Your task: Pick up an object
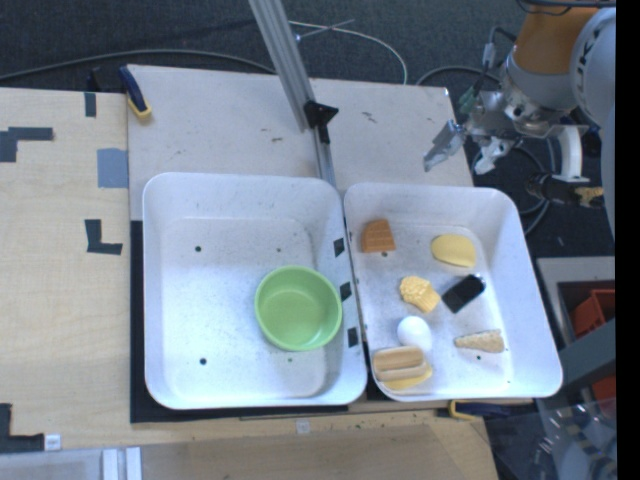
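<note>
A slanted aluminium pole [283, 48] with a black bracket [320, 115] stands just left of the gripper [468, 151] as the view shows it. A white cable [385, 46] loops above and to its left. A blue-and-yellow clamp [134, 93] and grey tape [112, 168] lie far left of it. A red crate [603, 310] sits below and to its right.

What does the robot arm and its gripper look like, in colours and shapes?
The arm is a thick, rounded grey body with an orange band at its top. Below it sits a silver-grey wrist block. The gripper has slim pale metal fingers. Thin dark cables run beside the wrist.
</note>
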